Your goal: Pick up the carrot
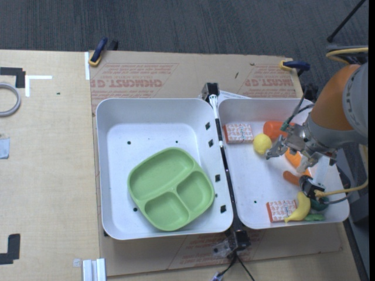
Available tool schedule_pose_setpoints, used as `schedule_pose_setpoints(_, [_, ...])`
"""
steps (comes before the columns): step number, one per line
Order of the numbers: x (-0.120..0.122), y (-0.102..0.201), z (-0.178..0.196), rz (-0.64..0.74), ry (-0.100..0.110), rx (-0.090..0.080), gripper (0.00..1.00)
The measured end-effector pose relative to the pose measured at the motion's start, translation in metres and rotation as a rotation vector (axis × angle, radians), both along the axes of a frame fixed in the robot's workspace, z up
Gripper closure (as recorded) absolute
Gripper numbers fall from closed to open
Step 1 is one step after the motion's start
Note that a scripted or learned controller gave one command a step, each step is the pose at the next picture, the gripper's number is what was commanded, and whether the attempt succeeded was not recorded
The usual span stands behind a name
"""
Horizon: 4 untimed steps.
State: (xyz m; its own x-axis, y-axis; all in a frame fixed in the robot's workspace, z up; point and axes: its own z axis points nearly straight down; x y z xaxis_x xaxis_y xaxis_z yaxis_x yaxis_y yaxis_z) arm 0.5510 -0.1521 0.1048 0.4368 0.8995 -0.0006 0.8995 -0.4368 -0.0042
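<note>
The carrot (291, 177) is an orange, elongated piece lying in the right bin (252, 186), partly hidden under the arm. Another orange patch (296, 157) shows directly beneath the gripper; I cannot tell whether it belongs to the carrot. My gripper (288, 151) hangs low over the right half of this bin, just above and to the left of the carrot, close to the yellow lemon (262, 143). The wrist body hides how the gripper meets the carrot.
The right bin also holds a red-and-white box (238, 132), a round orange item (272, 127), a banana (299, 208), a second small box (280, 209) and something green (317, 217). In the left bin (117, 157) lies a green divided plate (170, 188).
</note>
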Motion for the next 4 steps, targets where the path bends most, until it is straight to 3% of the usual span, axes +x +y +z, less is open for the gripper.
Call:
schedule_pose_setpoints(1, [0.0,0.0,0.009,0.002,0.001,0.0,1.0])
schedule_pose_setpoints(2, [0.0,0.0,0.009,0.002,0.001,0.0,0.0])
schedule_pose_setpoints(3, [0.0,0.017,-0.013,0.428,-0.003,0.0,0.0])
schedule_pose_setpoints(4, [-0.04,-0.024,-0.012,0.585,-0.005,0.0,0.0])
